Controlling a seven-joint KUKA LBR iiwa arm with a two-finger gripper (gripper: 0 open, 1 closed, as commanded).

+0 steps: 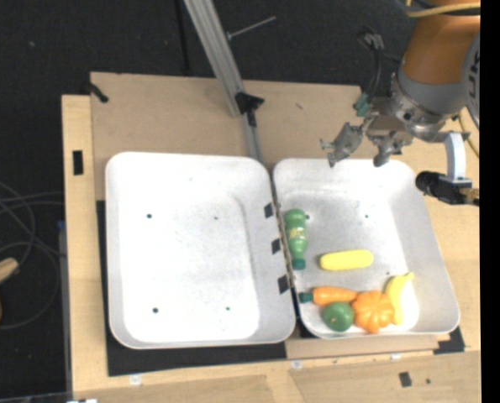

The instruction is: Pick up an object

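Jaws spread wide, nothing held, hung over the right bin's top rim.

Gripper is seen upper right of frame; yellow piece lies alone mid right bin, well below it. It is judged the easiest pick: jaws should be lowered across its short width, clear of the green bottle at the left wall.

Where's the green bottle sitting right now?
The green bottle lies in the right bin, against its left wall, just left of the yellow corn-like piece.
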